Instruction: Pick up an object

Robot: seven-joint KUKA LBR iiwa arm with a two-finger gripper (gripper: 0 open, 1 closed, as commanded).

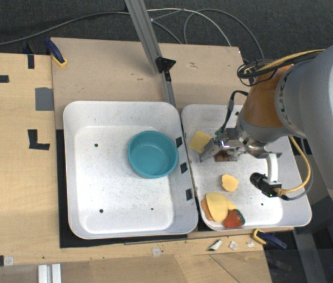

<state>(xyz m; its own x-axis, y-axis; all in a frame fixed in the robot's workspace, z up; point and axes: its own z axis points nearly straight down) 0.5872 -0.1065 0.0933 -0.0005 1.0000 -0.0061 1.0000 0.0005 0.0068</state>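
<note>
Down at the near edge of my right bin (290,217) sit a yellow slice (216,205) and red piece (234,219); a small yellow chunk (229,183) lies above. My gripper (218,151) hovers low beside the pale yellow block (200,140), grip unreadable. Left bin (95,187) holds a blue bowl (152,153).

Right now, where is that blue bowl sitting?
The blue bowl sits in the left white bin, toward that bin's right side, close to the divide with the right bin where the gripper works.
</note>
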